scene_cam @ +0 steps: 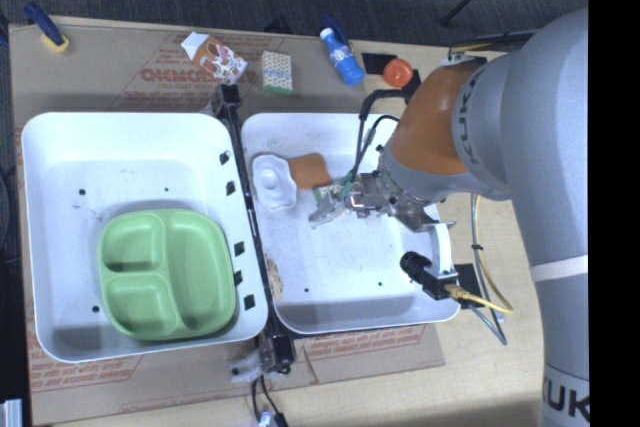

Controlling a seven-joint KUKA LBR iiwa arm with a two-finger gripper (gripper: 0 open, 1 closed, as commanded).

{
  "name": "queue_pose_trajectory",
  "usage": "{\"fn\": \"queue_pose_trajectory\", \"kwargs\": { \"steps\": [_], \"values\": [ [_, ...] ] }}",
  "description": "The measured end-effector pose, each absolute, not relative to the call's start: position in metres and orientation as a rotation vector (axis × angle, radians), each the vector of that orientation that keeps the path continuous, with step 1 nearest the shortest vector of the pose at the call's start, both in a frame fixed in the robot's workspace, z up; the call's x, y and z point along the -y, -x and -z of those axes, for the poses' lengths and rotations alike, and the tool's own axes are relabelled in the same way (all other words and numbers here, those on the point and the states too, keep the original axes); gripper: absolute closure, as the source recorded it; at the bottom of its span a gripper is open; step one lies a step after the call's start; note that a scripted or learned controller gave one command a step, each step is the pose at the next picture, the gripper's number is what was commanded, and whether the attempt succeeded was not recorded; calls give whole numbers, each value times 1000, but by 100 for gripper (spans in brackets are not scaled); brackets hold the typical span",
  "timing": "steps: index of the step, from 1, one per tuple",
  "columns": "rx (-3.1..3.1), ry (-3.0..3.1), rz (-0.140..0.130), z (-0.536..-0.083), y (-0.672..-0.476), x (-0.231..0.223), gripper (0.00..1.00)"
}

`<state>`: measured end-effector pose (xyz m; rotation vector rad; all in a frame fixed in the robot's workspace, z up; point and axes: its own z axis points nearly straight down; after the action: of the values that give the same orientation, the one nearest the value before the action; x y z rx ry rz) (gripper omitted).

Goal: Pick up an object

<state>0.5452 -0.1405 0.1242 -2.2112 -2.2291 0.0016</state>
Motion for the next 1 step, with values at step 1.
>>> {"fn": "queue_pose_trajectory", "kwargs": {
  "steps": [1],
  "values": [
    [2225,2212,-5,-96,-475,163,0]
  ]
}}
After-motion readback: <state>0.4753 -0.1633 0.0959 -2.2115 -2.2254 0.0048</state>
